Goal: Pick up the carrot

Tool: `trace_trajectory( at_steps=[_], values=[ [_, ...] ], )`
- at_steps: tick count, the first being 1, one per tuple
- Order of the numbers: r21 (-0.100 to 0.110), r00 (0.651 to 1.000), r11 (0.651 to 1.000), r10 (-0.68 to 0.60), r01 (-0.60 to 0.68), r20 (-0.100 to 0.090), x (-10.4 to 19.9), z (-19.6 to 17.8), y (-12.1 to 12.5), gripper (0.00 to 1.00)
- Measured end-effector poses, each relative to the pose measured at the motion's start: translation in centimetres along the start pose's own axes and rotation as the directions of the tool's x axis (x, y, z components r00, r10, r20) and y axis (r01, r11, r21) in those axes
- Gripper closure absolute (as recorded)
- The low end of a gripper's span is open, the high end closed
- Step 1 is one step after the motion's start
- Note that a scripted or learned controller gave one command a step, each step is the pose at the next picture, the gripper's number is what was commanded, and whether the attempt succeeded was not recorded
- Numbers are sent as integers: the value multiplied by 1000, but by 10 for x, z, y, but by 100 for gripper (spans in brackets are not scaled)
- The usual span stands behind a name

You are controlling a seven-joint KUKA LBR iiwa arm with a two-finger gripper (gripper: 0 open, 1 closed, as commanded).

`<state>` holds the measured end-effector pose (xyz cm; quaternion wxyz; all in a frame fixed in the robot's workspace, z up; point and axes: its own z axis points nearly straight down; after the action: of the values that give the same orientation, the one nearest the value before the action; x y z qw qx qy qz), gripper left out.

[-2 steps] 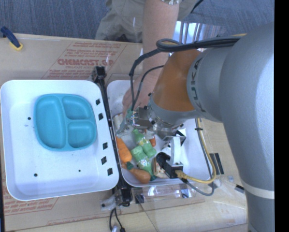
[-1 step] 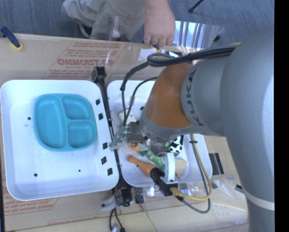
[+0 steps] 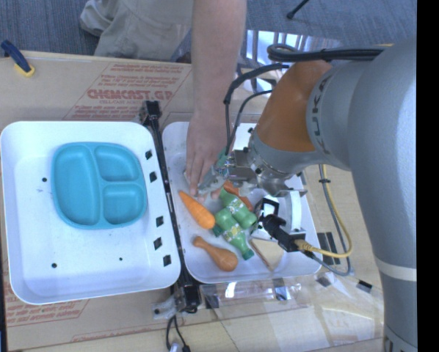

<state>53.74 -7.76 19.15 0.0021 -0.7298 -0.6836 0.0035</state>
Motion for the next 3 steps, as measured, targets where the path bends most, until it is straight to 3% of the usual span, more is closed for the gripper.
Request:
trace_trajectory(
  at_steps=[1, 2, 3],
  values=[
    [-10, 996, 996, 88, -88, -6, -15, 75, 6, 0],
    [8, 980, 980, 199, -199, -1, -24, 101, 52, 0],
    [14, 982, 982, 190, -190, -4, -23, 91, 52, 100]
  ],
)
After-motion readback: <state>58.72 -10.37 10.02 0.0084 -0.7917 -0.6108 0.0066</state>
